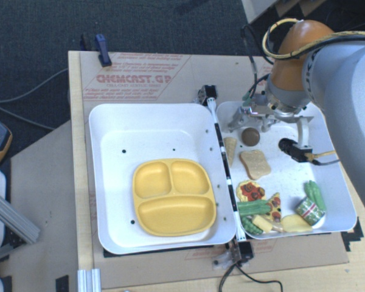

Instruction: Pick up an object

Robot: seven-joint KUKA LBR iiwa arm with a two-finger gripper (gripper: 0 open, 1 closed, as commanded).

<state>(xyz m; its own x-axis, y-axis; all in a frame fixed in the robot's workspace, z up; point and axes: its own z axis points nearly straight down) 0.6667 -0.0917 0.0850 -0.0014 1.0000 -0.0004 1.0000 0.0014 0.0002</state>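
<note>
My gripper (251, 125) hangs low over the back left part of the right bin (337, 181). It is open, with its grey fingers splayed to either side. A brown round piece (250, 137) lies just below and between the fingertips, and I cannot tell whether they touch it. Nearer the front lie a slice of bread (255, 163), a pizza slice (250, 191), a green pickle (314, 193), a small can (309, 211) and several green and yellow food pieces (261, 219).
The left bin (109, 132) holds a yellow divided plate (173, 196). A tan piece (230, 148) leans at the wall between the two bins. The arm's black cable and plug (294, 149) hang over the right bin. A blue clamp (102, 49) sits at the board's back left.
</note>
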